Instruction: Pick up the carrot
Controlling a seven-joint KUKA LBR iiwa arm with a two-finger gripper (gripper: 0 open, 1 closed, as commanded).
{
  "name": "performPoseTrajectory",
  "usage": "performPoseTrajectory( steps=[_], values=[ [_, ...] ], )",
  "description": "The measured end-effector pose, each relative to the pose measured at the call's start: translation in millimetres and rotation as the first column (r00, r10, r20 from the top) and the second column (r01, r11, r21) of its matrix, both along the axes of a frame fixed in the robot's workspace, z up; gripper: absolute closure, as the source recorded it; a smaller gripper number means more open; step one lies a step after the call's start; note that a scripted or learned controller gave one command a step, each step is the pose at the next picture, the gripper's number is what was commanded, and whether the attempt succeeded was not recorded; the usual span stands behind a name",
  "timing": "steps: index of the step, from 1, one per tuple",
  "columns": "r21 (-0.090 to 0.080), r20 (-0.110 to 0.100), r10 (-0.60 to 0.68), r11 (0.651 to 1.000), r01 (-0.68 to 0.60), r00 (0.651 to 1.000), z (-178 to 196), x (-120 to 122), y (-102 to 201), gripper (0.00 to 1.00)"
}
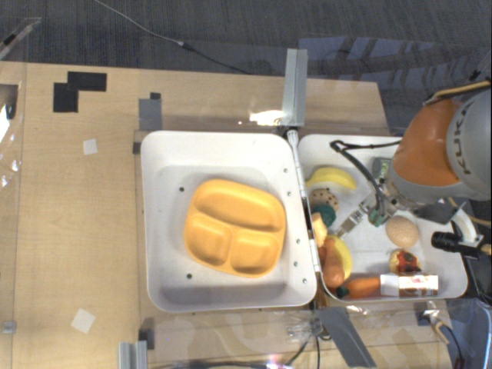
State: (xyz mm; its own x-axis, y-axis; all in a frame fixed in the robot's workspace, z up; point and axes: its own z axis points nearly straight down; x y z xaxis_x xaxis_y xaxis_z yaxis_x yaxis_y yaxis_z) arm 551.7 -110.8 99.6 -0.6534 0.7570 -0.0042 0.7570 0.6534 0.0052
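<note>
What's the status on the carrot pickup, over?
Claw over right white bin, nothing visibly held. Orange tapered carrot lying at bin's near edge, untouched. Crowded by red-orange sausage-shaped toy and white box.
</note>
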Motion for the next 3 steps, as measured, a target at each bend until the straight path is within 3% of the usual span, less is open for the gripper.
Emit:
performPoseTrajectory(
  steps=[1, 2, 3],
  values=[
    [0.001, 0.003, -0.251, 0.968, 0.251, 0.968, -12.3, 43.7, -39.9, 0.00],
    [0.002, -0.001, -0.500, 0.866, 0.500, 0.866, 9.8, 86.9, -2.8, 0.00],
    [0.002, 0.001, -0.608, 0.794, 0.608, 0.794, 57.9, 119.1, -62.1, 0.00]
  ],
)
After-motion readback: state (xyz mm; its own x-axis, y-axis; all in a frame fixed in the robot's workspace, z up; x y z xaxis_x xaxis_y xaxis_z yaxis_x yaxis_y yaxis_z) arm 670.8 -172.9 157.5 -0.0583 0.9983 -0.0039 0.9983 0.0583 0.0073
